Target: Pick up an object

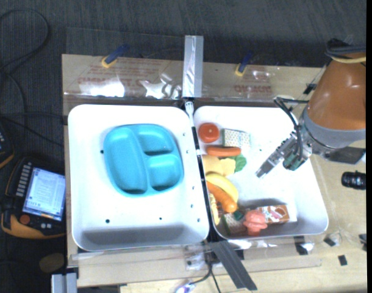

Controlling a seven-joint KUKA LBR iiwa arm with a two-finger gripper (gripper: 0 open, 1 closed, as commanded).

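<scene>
Arm: the grey arm (pixel 341 105) with its orange band reaches in from the right, over the right bin (pixel 308 182).
Gripper: the gripper (pixel 266 166) hangs above bare white floor in the right bin's middle, pointing down and left toward the food pile.
Fingers: nothing sits between them; whether they're spread or pressed together, I cannot tell from here.
Objects: all crowded along the right bin's left side: a tomato (pixel 208 132) at the top, a carrot (pixel 222 152) below it, a banana (pixel 223 185) lower still, a small box (pixel 275 213) near the front wall.
Gap: gripper and pile are apart, not touching.
Left bin: the left bin (pixel 88 218) holds a blue divided tray (pixel 143 159).
</scene>
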